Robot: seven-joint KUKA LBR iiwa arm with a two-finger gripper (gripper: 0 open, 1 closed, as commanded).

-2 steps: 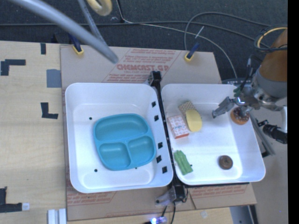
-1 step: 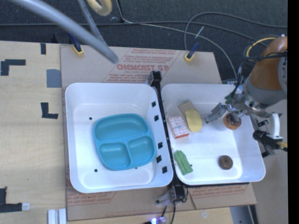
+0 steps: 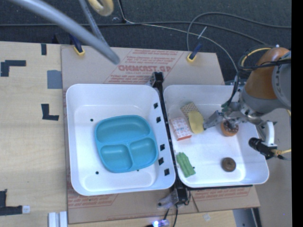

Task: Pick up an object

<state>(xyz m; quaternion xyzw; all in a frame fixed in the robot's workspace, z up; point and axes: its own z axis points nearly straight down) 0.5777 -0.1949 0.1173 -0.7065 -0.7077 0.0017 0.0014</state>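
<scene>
Our gripper [image 3: 211, 120] hangs in the right bin [image 3: 208, 174], just beside the yellow block [image 3: 196, 122]; we cannot tell its state. Closing off-centre could nudge the block onto the printed card [image 3: 180, 127].

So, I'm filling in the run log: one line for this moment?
gripper low in right bin | beside yellow block | nothing seen held | blue tray in left bin

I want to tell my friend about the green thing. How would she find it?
Look in the right bin, the one the robot arm reaches into. The green thing lies near its front left corner, below the red-and-white packet. It is the only green, ridged, long block there.
</scene>
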